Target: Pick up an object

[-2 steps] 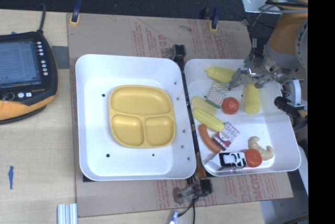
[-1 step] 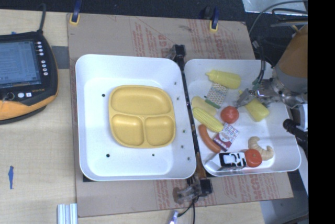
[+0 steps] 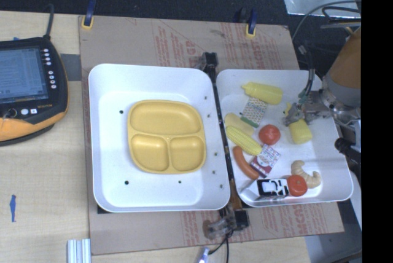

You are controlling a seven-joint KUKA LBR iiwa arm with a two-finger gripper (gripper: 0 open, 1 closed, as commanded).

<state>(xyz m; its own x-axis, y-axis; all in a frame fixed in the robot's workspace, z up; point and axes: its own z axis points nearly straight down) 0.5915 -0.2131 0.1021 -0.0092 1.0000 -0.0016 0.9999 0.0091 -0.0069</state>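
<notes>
Yellow block [image 3: 299, 131] beside gripper [image 3: 297, 110]

The right bin [image 3: 236, 80] is crowded. Around the tomato [image 3: 269, 134], the corn cob [image 3: 243, 138] blocks 9 o'clock, a small packet [image 3: 268, 157] sits close at 6, the checked packet [image 3: 253, 110] at 11, and the yellow block [image 3: 299, 131] at 3. Bare floor opens at 5 o'clock, before the peanut [image 3: 307, 173]. The gripper [image 3: 300, 109] seems to hover just beside the block. The left bin [image 3: 104, 145] has free rim room all around the yellow tray [image 3: 166, 135].
</notes>
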